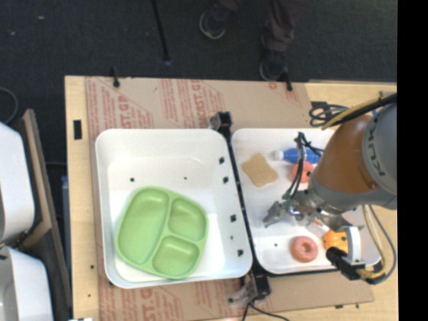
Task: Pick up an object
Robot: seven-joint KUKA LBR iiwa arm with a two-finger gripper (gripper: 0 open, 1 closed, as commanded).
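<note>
My gripper (274, 214) hangs low over the middle of the right bin (267, 259), below the arm's orange band. A tan flat square piece (259, 170) lies just up and left of it. A pink ring (304, 248) rests to its lower right, near the bin's front wall. A blue object (289, 155) and a red-orange object (299, 172) lie at the back, partly hidden by the arm. An orange and yellow object (336, 240) sits at the front right. I see nothing held by the gripper.
The left bin (134, 152) holds a green divided plate (162, 231) in its front half. A black clamp (221, 121) sits where the two bins meet at the back. Cables run along the right bin's front right corner (361, 269).
</note>
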